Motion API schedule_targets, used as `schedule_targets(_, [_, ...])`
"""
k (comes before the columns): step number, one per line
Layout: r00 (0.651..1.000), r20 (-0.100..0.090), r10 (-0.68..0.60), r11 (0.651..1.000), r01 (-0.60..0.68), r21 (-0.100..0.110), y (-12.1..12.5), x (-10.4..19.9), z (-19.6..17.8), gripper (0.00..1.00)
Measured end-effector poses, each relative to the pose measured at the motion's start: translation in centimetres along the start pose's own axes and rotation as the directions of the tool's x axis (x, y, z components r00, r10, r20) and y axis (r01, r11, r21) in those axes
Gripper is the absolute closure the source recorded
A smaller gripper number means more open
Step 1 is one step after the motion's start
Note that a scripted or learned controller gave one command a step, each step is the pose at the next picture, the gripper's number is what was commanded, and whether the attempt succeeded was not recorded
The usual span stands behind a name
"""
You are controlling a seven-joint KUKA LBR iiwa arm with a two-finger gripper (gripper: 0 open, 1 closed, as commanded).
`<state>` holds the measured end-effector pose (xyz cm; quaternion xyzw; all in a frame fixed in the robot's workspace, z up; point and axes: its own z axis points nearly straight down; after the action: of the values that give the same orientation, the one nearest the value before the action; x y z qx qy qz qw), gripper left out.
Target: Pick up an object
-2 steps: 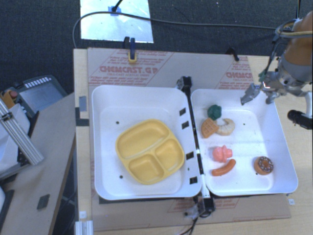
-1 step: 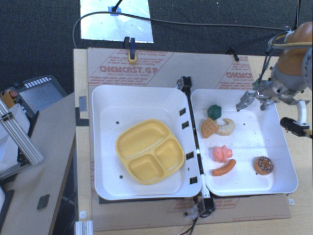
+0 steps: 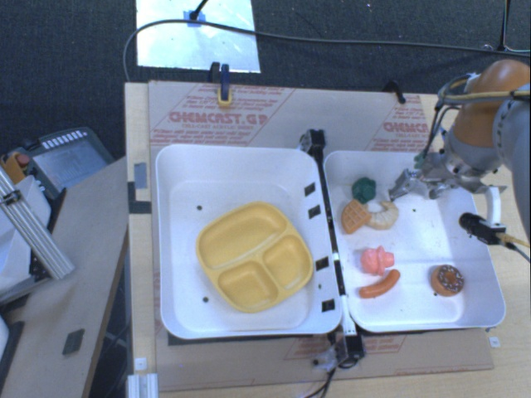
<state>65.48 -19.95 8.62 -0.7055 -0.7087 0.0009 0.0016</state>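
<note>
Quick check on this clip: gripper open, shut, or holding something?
Gripper: cannot be told from this view; it sits low in the right bin beside the pale toy, nothing visibly between its fingers.

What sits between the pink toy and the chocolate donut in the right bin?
Nothing: in the camera view, bare white bin floor separates the pink toy from the brown chocolate donut.
</note>
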Motion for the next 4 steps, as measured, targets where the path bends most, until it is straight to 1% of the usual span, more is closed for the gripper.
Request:
schedule_targets(1, [1.0, 0.001, -0.002, 1.0, 0.002, -0.004, 0.2, 0.0, -1.2, 1.0])
schedule_targets(2, [1.0, 0.002, 0.0, 1.0, 0.0, -0.009, 0.2, 0.6, -7.3, 1.0])
schedule_targets(3, [1.0, 0.002, -0.001, 1.0, 0.001, -0.008, 0.3, 0.6, -12.2, 1.0])
schedule_targets(4, [1.0, 0.0, -0.003, 1.0, 0.003, -0.001, -2.5, 5.4, -12.5, 1.0])
